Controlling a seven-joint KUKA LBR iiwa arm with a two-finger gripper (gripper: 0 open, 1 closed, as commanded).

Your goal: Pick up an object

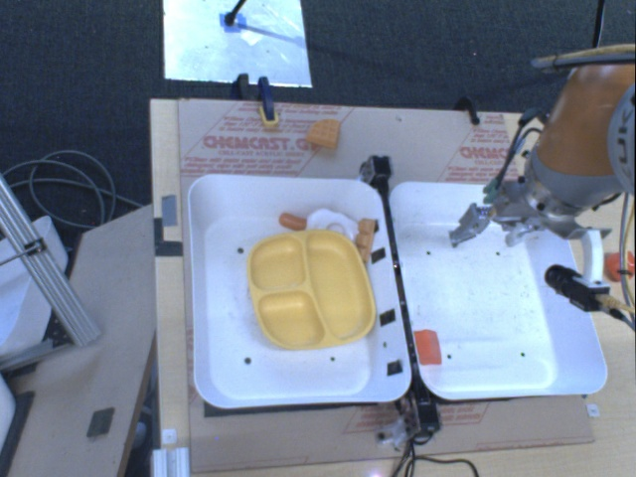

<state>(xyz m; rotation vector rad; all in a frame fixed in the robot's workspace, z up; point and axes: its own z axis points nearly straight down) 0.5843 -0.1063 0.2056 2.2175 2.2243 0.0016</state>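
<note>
Gripper (467, 229) hangs over right bin (497, 366), near its far edge, nothing between fingers; whether fingers spread or closed, cannot tell. Orange block (426, 346) at right bin's near left corner, well apart from gripper. Left bin (229, 366) carries yellow divided tray (308, 288); orange sausage (292, 222), white piece (328, 221), tan block (366, 237) crowd tray's far edge

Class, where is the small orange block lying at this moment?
The small orange block lies in the right bin, at its near-left corner beside the divider between bins, well apart from the gripper above the bin's far side.
</note>
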